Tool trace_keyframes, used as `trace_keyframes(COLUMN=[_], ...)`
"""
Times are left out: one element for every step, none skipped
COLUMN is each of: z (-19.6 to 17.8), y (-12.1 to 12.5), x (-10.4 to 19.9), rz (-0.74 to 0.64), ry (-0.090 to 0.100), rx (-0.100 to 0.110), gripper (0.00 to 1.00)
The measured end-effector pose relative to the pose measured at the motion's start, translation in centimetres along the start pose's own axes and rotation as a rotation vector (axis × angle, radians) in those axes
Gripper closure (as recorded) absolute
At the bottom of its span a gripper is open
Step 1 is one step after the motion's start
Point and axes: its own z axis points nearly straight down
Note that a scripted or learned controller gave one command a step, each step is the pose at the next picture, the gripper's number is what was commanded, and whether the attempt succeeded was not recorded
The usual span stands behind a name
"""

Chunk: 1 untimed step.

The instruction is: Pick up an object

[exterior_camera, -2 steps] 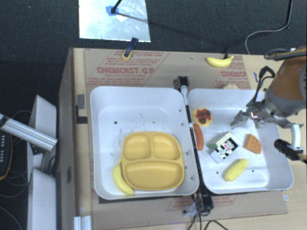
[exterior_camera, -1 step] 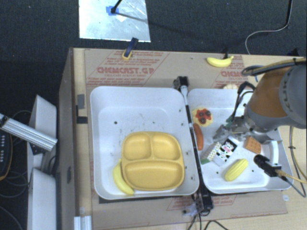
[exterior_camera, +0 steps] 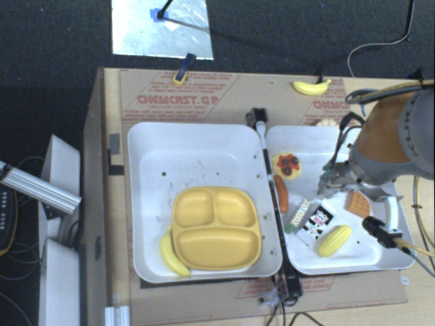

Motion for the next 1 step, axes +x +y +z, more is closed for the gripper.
trace_keyframes(z=[0.01], y=[0.00], x=[0.00], rz=[0.000], ry=[0.000], rx=[0.000], gripper=[0.00])
